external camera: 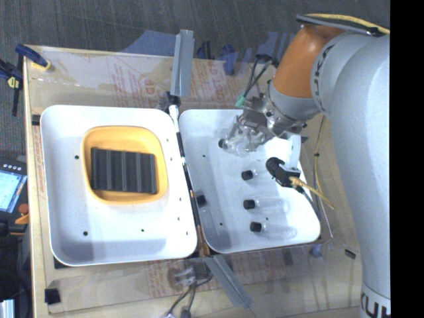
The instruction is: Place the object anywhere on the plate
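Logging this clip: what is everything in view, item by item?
left bin: one, white, left on the bench
right bin: one, white, beside it
plate: one, yellow, in the left bin
ridged block: one, dark grey, lying on the plate
small pieces: three, black, in a row down the right bin's middle
arm: one, grey with orange band, reaching from the right
gripper: one, over the right bin's far part

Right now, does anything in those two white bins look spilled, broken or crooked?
Nothing stands out. The dark ribbed rectangular slab lies flat and straight on the yellow plate in the left white bin.
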Robot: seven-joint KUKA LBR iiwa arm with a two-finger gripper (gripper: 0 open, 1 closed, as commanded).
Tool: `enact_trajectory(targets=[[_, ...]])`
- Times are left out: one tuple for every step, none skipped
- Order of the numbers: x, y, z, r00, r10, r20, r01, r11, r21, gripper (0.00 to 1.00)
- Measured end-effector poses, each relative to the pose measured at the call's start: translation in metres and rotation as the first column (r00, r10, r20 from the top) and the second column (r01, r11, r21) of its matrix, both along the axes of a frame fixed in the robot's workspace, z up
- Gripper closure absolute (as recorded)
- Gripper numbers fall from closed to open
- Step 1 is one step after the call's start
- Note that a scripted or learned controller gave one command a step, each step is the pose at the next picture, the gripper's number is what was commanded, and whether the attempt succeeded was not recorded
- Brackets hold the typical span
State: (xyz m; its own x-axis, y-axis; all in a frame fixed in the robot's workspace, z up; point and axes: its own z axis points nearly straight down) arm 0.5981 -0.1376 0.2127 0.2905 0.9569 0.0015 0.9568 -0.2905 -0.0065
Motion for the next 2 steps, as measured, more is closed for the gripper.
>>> enact_trajectory(targets=[[-0.004, 0.057, -0.018, 0.972, 0.234, 0.001, -0.234, 0.972, -0.001, 1.0], [-0.004, 0.107, -0.01, 0.92, 0.391, 0.0, -0.391, 0.92, -0.011, 1.0]])
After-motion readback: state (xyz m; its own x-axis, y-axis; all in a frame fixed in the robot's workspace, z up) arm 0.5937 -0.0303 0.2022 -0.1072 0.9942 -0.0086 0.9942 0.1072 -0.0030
